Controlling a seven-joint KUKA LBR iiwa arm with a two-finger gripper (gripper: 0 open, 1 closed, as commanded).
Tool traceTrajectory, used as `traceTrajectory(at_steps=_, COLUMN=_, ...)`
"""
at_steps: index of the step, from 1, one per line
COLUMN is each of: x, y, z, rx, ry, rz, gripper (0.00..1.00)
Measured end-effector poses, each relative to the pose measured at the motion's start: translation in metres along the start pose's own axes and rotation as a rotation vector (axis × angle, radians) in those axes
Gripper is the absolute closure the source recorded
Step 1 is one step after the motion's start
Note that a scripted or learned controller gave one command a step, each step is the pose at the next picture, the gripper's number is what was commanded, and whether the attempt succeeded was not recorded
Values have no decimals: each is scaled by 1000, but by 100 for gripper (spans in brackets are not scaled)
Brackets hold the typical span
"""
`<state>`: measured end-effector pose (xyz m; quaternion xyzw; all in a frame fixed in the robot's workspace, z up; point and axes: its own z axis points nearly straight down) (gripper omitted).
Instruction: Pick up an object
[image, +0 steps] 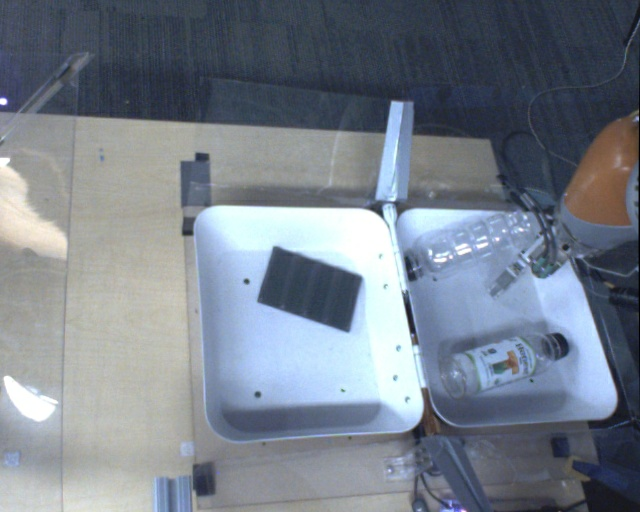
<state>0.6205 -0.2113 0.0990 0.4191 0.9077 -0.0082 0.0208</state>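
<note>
Two bottles (470, 244) (503, 364); one's green-white label seems unreadable.

Worktop (120, 330): pale wood-look board, smooth with a soft sheen; left bin (225, 400) and right bin (590, 385): white plastic, smooth, semi-gloss. Dark pad (310, 288): matt charcoal, finely ribbed; upper bottle (465, 245) and lower bottle (500, 365): clear glossy plastic, the lower with a paper-like label. Arm (605, 185): glossy orange band over matt grey.
</note>
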Motion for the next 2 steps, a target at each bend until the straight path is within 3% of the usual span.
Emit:
traceTrajectory(at_steps=1, x=-8, y=15, z=-4, rx=-2, ry=-14, rz=-29, gripper=0)
traceTrajectory(at_steps=2, x=12, y=-9, z=-50, rx=-7, ry=36, rz=-255, gripper=0)
